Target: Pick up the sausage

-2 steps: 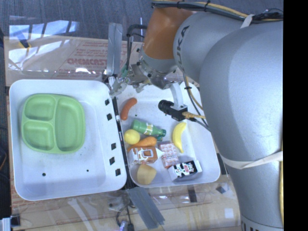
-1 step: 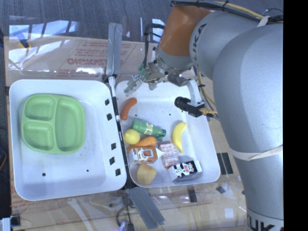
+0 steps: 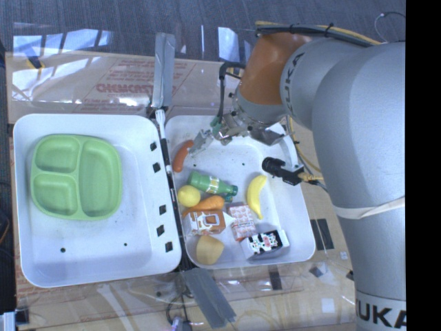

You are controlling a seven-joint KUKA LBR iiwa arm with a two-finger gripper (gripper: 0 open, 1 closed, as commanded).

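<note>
Hovering claw (image 3: 205, 138), grip state unclear | 1 sausage (image 3: 180, 156) | 1 banana (image 3: 255, 194) | 1 green plate (image 3: 76, 176) | 2 bins (image 3: 41, 267)

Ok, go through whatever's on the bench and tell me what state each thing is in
sausage: lying in the right bin, not held
gripper: above the right bin's back, near the sausage
green bottle: on its side
banana: lying loose
green plate: flat in the left bin, nothing on it
</note>
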